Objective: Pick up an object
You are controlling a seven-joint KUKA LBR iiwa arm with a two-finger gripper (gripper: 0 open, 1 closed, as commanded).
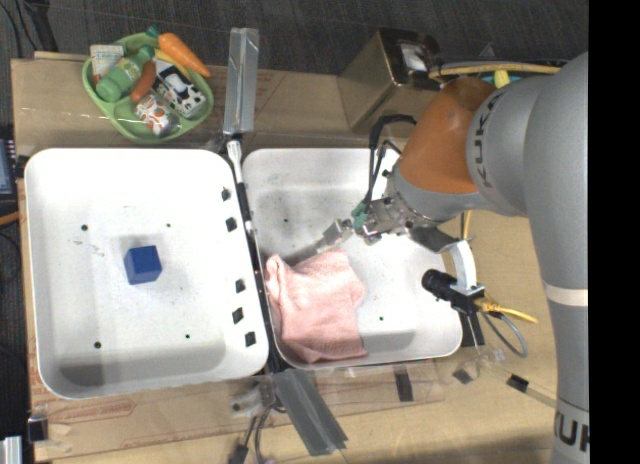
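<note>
Gripper [300,255] low in the right bin [300,177], thin grey fingers stretched toward that bin's left wall, tips right at the top edge of the cloth [316,305]. Too small and blurred to call: whether the fingers are parted or closed on anything, I cannot tell. And the cloth, pink, soft and rumpled, folded into a rough rectangle, lies in the near-left corner of the right bin, pressed against the left wall and reaching almost to the near rim. Behind the fingers, the arm [500,152] comes in from the right, smooth grey shell with a glossy orange band, bulking over the bin's right side, with black cables looping by the wrist.

Over in the left bin [60,252], a small blue cube [143,264], hard-edged and matte, sits alone left of centre. Both bins are shallow white plastic, lightly speckled, touching along a shared edge with black clips. Beyond the left bin's far edge, a green bowl [100,97] heaped with toy food, an orange carrot on top.
</note>
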